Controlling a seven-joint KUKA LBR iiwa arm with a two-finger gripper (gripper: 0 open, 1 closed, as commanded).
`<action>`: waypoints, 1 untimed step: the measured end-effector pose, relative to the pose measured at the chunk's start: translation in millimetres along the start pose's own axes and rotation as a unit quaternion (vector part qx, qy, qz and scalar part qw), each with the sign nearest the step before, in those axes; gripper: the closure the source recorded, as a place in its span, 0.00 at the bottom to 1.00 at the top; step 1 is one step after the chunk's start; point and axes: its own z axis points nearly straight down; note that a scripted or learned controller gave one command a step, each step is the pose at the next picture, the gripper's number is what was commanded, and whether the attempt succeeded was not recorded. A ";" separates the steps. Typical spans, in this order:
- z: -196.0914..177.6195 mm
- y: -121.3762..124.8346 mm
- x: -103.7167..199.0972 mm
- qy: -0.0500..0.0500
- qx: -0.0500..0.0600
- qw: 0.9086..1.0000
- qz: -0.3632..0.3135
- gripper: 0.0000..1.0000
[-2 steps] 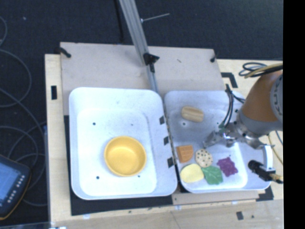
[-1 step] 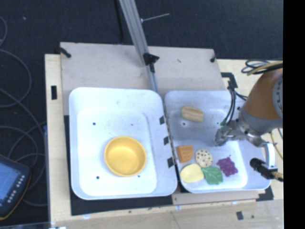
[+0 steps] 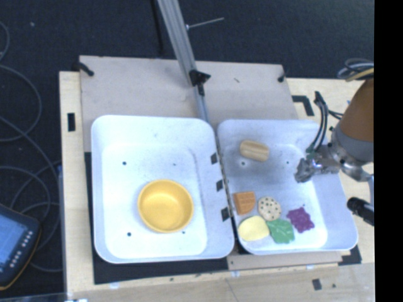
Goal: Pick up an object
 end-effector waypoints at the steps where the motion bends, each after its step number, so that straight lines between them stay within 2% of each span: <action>1: -64.8 0.6 -4.0 0.000 -0.001 1.000 -0.003 1.00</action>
